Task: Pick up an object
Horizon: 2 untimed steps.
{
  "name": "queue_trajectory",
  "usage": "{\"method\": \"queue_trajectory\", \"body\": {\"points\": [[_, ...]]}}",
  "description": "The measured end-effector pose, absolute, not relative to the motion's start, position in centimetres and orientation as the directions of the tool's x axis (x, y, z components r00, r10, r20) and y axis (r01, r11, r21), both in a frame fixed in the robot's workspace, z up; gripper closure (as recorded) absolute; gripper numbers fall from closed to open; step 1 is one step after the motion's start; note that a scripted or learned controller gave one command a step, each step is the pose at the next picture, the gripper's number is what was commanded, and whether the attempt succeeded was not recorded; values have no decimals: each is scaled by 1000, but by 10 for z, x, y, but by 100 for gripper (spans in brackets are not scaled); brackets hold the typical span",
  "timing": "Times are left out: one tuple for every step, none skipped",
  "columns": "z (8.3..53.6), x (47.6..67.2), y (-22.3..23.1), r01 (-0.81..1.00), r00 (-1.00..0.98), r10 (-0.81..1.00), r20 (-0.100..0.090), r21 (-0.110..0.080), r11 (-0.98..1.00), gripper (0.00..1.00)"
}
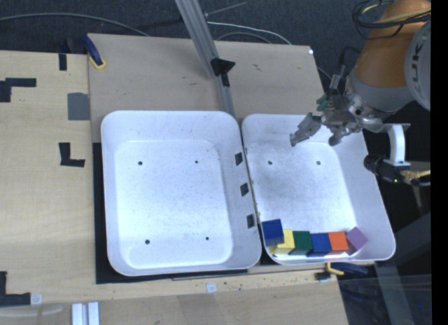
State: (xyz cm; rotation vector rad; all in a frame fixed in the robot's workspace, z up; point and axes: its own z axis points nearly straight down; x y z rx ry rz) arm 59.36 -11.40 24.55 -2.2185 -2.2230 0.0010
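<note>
Several coloured blocks lie in a row along the near edge of the right bin (pixel 364 197): a blue block (pixel 272 230) on a yellow one (pixel 284 246), then a green block (pixel 302 241), another blue block (pixel 320 243), an orange block (pixel 338 241) and a purple block (pixel 356 237). My gripper (pixel 319 133) hangs over the far part of the right bin, well away from the blocks. Its two fingers are spread apart, open, and nothing sits between them.
The left bin (pixel 112 197) lies beside the right one, with black clips (pixel 244 188) along the shared rim. A slanted metal pole (pixel 199 26) rises at the back, above the seam. Wooden bench surface (pixel 42 176) stretches to the left.
</note>
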Motion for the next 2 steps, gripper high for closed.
{"method": "queue_trajectory", "body": {"points": [[308,665,-63,1000,-8,1000,1,9,8,0],[242,673,-66,1000,-2,1000,-1,-6,2,0]]}}
